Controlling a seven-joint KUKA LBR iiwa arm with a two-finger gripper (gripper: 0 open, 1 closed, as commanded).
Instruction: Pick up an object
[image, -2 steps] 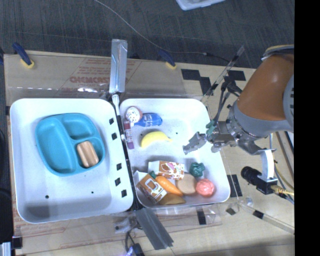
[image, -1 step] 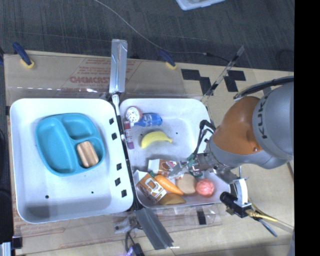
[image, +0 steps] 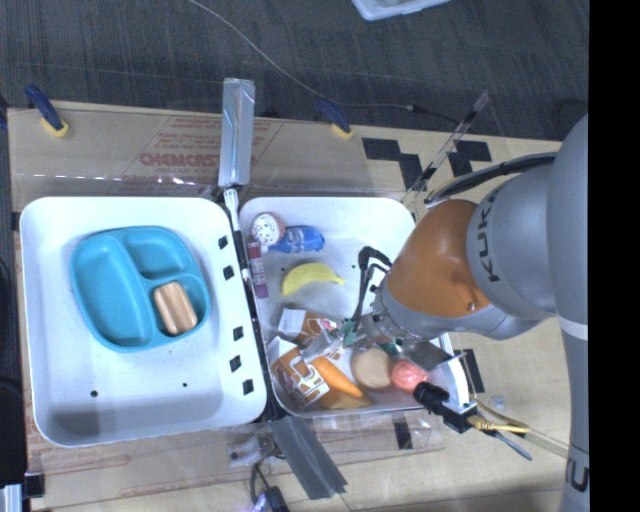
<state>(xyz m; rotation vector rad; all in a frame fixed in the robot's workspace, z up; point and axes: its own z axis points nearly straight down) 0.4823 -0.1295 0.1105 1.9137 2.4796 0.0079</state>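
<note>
The arm reaches down into the right bin (image: 385, 212), and its end effector (image: 372, 338) sits low among the clutter at that bin's near edge; whether it is spread or pressed together cannot be told. Beside it lie a beige round object (image: 371, 369), a pink one (image: 408, 375) and an orange carrot-like piece (image: 335, 380). A yellow banana (image: 310, 277) lies mid-bin, and the left bin (image: 60, 400) carries a blue divided plate (image: 125, 275) with a brown roll (image: 176, 307).

Two bins, several small things

One blue plate (image: 130, 280), one bread roll (image: 175, 307), one banana (image: 310, 277), one carrot (image: 335, 380), one bottle (image: 290, 238).
</note>
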